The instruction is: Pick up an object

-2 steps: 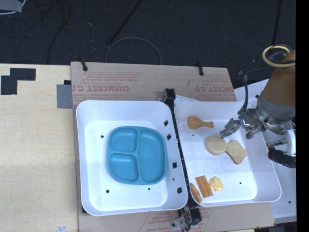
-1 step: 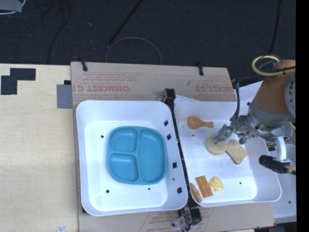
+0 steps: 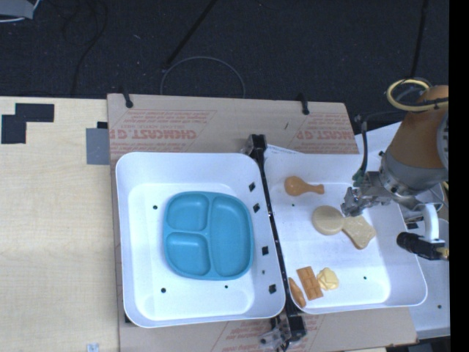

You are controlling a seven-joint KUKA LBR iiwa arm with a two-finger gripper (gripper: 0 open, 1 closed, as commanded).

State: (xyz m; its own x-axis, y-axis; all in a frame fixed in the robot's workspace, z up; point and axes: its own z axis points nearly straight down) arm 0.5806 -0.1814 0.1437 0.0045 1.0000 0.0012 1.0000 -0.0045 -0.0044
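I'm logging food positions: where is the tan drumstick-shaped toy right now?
The tan drumstick-shaped toy lies in the right white bin, near its far left corner, just above the round beige piece.

Cardboard sheet under bins: red printing, upside down from this view. Upper centre of frame, above left bin: one line reads roughly "CHEMCRZT. G P", letters uncertain. Upper right of centre, above right bin: fragment "G P" of same print, rest cut off. Faint red diagonal lines beside both prints. Bottom centre of frame, on cardboard edge below bins: more red lettering, too small to read. No other text, numbers or signs legible.
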